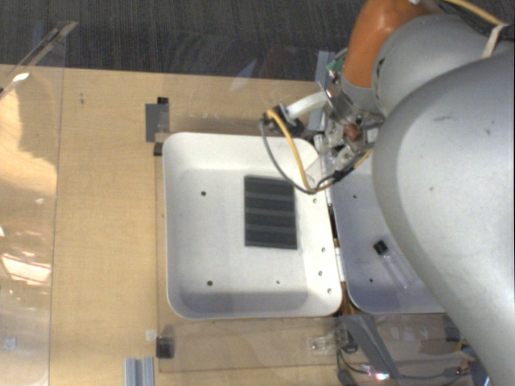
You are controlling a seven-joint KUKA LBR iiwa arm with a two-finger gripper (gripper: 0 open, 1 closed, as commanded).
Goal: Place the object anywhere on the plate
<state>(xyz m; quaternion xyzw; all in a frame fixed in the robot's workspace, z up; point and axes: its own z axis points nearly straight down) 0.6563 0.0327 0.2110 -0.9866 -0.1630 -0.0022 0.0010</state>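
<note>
Lying in the right bin (358,292), the marker (381,249) sits well below the claw (342,139).

One fixed camera is looking down at a slant on the bench (96,215), taking in the left bin (185,215) whole. The arm (451,151), reaching in from the right, is sitting nearest the lens and covering much of the right bin (358,240).

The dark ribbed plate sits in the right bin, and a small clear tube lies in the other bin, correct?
Not quite. The camera view shows the plate lying in the left bin, near its middle. The small clear tube with a dark cap lies in the right bin, beside the arm.
</note>
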